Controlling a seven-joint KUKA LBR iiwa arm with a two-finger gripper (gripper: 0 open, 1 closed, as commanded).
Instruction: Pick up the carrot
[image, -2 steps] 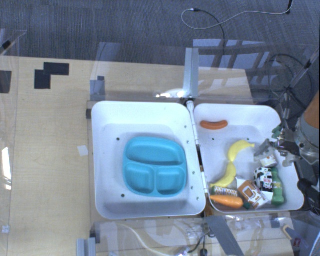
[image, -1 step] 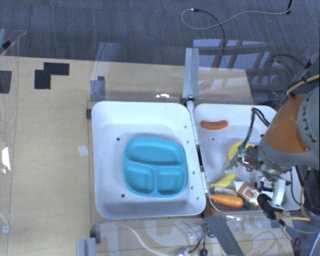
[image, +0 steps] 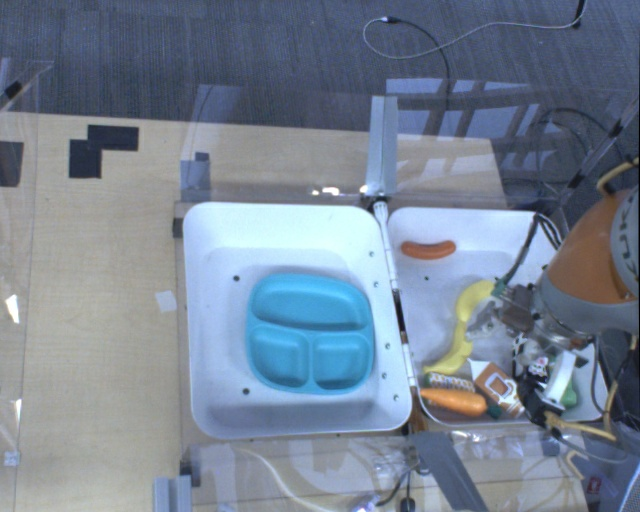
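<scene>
A short orange plastic toy carrot (image: 455, 402) lies on its side at the near edge of the right-hand white bin (image: 520, 225), close to the divider between the two bins. It looks light, rigid and smooth-skinned, tapered toward one end, so it will likely roll or squirt out of a pinch at the tips; the thicker middle, taken across its short width, seems the safest hold. Just above it rests a small dark multicoloured strip (image: 449, 382), and touching or nearly touching its right end sits a small brown-and-white box (image: 497, 386), which crowds that side. A curved yellow toy banana (image: 465, 325) arcs upward from the carrot's area, and an orange-red toy sausage (image: 428, 250) lies well apart near the bin's far wall.

The grey arm's gripper (image: 535, 355) hangs over the right part of that bin, beside the box and to the right of the carrot, partly masked by cabling and a green-and-white piece near the wrist. How far its claw stands open cannot be told here, and nothing can be seen held in it.

In the left-hand white bin (image: 215, 300) sits a turquoise three-compartment plastic tray (image: 310, 332).
</scene>
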